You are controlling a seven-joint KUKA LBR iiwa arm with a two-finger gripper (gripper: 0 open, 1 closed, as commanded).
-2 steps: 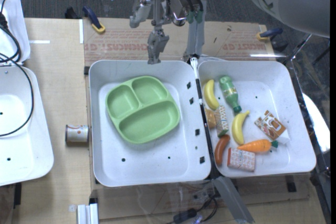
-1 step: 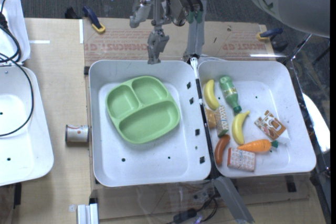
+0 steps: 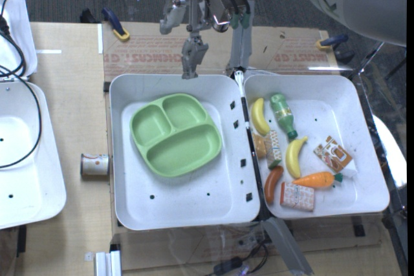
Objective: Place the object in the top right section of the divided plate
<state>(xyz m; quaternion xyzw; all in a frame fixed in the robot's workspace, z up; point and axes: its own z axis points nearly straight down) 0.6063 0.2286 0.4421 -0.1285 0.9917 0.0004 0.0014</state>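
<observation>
Gripper is hanging spread wide with nothing in it, over the far rims where the two bins meet. No object's picked yet, so I'm guessing one of the toys, say the banana, which is lying below and just right of it, long axis running toward the near edge. Plate is sitting below-left, its top right section nearest the gripper.

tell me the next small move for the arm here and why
Probably swing the hand right and down over the right bin to pick something, such as the near banana. The hand hangs open with nothing between its fingers, above the far rims where the two bins meet. The green divided plate in the left bin has nothing in any section, while all the toy food lies in the right bin.
</observation>
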